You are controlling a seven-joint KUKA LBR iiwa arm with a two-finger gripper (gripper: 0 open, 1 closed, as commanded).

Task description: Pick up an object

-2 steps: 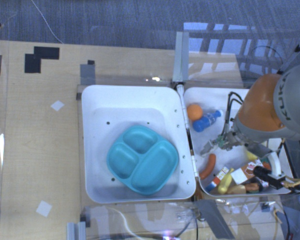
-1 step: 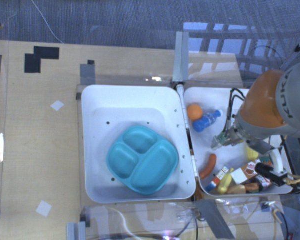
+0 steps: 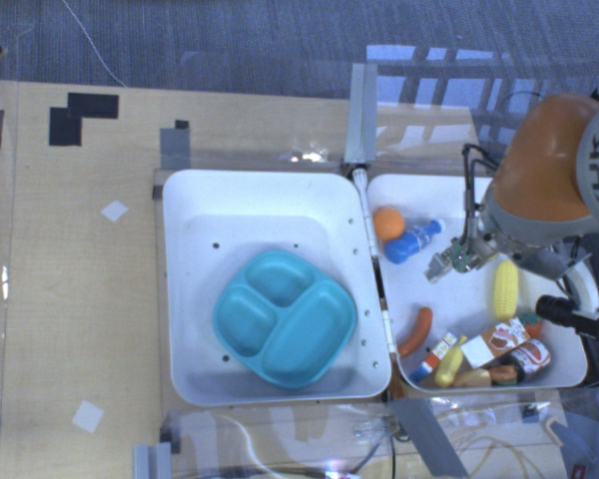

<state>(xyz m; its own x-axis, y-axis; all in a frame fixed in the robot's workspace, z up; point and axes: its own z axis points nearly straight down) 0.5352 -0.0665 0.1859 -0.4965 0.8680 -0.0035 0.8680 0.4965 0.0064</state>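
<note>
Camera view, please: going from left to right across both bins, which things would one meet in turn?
Blue divided plate in the left bin → orange ball → red sausage → yellow corn cob in the right bin.

Glossy teal plastic plate (image 3: 285, 317) in smooth white plastic bin (image 3: 195, 267).
</note>
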